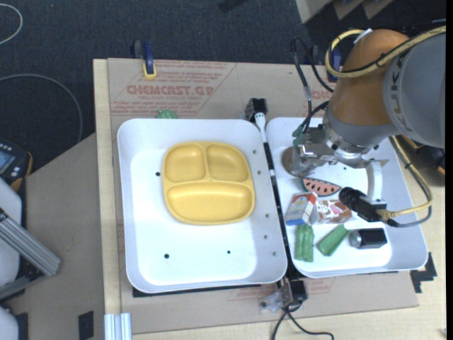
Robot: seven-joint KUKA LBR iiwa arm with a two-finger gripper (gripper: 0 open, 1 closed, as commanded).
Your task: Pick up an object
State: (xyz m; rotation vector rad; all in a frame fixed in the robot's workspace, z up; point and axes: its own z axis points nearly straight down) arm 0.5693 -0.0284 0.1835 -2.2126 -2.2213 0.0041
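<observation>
My gripper (pixel 306 156) hangs under the grey and orange wrist over the back of the right bin (pixel 407 257), low above its floor. Just in front of it lies a watermelon slice toy (pixel 318 185). Nearer the front are a small printed carton (pixel 301 207), a green pea pod (pixel 304 241), a green cylinder (pixel 331 239) and a black block (pixel 369 238). The wrist hides whatever sits directly beneath the gripper.
The left bin (pixel 141 225) holds a yellow divided plate (pixel 209 183). A black rail with clips (pixel 269 168) runs between the two bins. A yellow cable and a black connector (pixel 357 202) trail from the arm over the right bin.
</observation>
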